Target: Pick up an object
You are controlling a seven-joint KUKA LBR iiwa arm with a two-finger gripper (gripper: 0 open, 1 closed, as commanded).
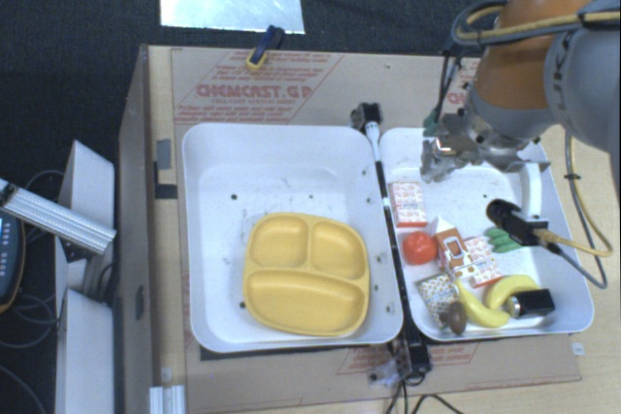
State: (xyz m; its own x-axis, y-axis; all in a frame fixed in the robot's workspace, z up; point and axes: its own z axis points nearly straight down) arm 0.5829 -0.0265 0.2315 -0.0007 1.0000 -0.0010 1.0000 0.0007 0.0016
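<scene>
Tool (441, 160) hovers at the right bin's (572, 257) upper edge, grip state we cannot tell; approach step, next we descend onto 1 item.

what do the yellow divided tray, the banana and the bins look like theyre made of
Yellow divided tray: likely molded plastic, matte, with smooth rounded compartment ridges. Banana: probably a plastic toy, judging by its even yellow and slight sheen, though real fruit can't be ruled out. White bins: thin formed plastic, semi-gloss, with rounded corners.

Robotics lab bench — arm (543, 63) over two white bins (291, 160) on a protective-papered board (262, 87), loose cables (582, 238), dark carpet (78, 15).
</scene>
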